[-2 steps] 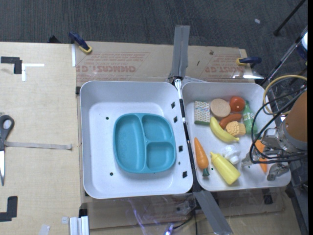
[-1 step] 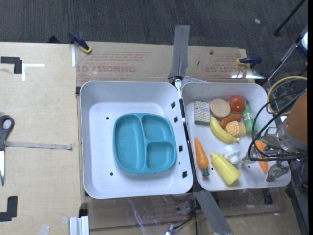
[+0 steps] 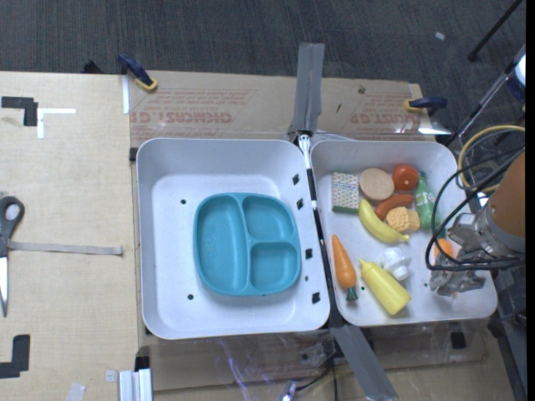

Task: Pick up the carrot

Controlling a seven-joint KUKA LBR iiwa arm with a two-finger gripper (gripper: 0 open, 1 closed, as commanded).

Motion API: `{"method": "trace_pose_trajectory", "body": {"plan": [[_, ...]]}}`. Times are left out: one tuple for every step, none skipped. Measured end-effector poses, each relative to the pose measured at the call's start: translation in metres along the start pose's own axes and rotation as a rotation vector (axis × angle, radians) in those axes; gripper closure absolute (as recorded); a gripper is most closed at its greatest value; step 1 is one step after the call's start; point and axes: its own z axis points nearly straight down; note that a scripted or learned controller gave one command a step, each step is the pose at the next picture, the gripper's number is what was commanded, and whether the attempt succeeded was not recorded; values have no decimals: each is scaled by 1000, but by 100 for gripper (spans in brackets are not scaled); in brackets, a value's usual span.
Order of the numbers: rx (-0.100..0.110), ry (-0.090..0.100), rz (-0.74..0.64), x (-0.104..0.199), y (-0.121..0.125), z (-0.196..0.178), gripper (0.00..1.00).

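Approach step: gripper (image 3: 456, 284) at the right bin's far edge, state cannot be told; carrot (image 3: 343, 261) lies well left, ungrasped; next, traverse left and descend

Orange-banded arm (image 3: 512, 203), black cables (image 3: 458, 224)

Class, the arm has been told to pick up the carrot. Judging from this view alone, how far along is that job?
Nothing looks done: the carrot lies in the right bin, near its left wall, beside the yellow bottle. In hand: the gripper sits at the bin's right side, apart from the carrot, with nothing seen in its grasp. Left: reach across, close on the carrot and lift it.
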Motion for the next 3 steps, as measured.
{"method": "trace_pose_trajectory", "body": {"plan": [[0, 0, 0, 0, 0, 0, 0], [4, -4, -2, -3, -1, -10, 100], [4, -4, -2, -3, -1, -10, 0]]}}
